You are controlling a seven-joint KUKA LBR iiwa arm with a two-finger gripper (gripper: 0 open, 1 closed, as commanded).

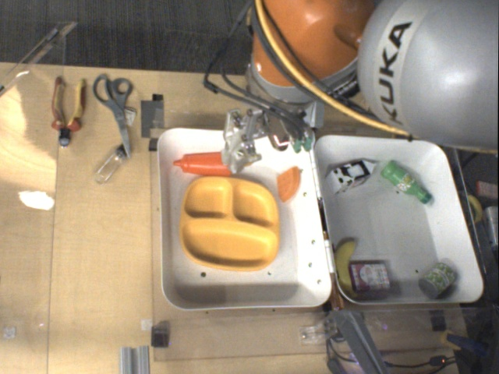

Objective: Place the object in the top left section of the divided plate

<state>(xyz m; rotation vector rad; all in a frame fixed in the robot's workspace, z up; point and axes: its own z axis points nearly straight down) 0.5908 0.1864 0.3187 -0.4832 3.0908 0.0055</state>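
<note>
The yellow divided plate (231, 223) lies in the left bin (175, 287), with two sections at the back and one wide section in front. An orange carrot (201, 164) lies on the bin floor just behind the plate's top left section. A smaller orange piece (289, 183) rests beside the plate's back right corner. My gripper (243, 156) hangs over the back of the left bin, right at the carrot's right end. The arm's orange band and grey body cover the area behind it.
The right bin (460, 209) holds a black-and-white item (351, 174), a green bottle (405, 182), a banana (345, 257), a dark box (370, 276) and a small can (439, 279). Scissors (117, 111), pliers (66, 107) and a black block (152, 115) lie on the bench to the left.
</note>
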